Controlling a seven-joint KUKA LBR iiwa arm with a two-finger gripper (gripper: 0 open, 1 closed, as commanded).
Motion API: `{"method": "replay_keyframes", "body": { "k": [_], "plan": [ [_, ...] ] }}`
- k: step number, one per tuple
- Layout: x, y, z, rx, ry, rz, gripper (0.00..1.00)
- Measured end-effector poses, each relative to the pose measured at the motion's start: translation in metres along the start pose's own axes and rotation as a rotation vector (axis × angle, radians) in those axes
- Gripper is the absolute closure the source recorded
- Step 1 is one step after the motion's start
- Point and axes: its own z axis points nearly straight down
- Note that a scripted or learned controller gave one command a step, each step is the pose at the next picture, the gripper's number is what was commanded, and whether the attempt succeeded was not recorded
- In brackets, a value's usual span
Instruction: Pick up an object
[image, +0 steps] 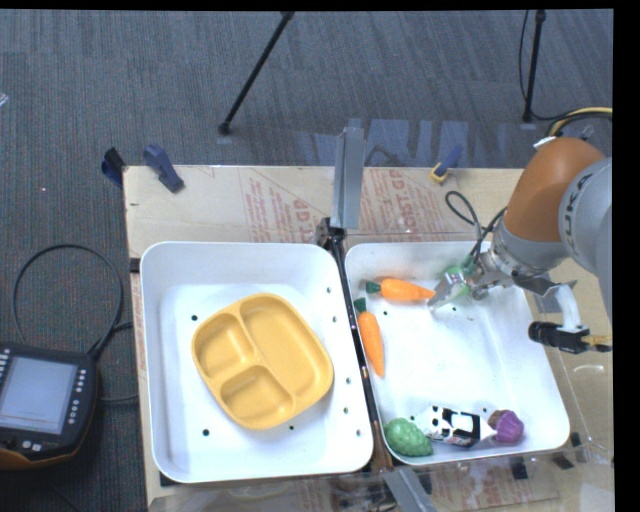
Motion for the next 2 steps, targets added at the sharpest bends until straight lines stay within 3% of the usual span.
{"method": "replay_keyframes", "body": {
  "k": [1, 2],
  "plan": [
    [-0.010, 0.001, -0.048, -0.006, -0.004, -0.067, 0.00],
    [0.016, -0.023, -0.105, -0.006, -0.003, -0.121, 0.00]
  ]
}}
